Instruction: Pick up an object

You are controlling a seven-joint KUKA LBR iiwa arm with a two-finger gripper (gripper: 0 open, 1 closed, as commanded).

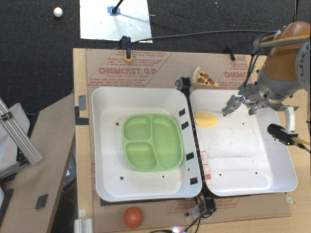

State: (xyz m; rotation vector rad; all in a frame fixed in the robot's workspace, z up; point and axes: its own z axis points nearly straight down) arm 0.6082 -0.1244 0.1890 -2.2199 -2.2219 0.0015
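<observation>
Right now I'm in the approach step: the end effector hangs over the upper part of the right bin, with nothing between its fingers, which look spread apart. My likeliest target is the yellow oval piece, lying flat on the right bin's floor near its upper left corner, close to the divider between the bins. The end effector sits just to the right of it and, I judge, above it, not touching.

The left bin holds a green divided tray, well apart from the arm. A toy pizza slice lies on the desk beyond the bins, and an orange ball sits in front of them.

Next I'd need to shift left over the yellow piece, descend to the floor, and close across its narrow width; it's low and flat, so a shallow descent would miss.
</observation>
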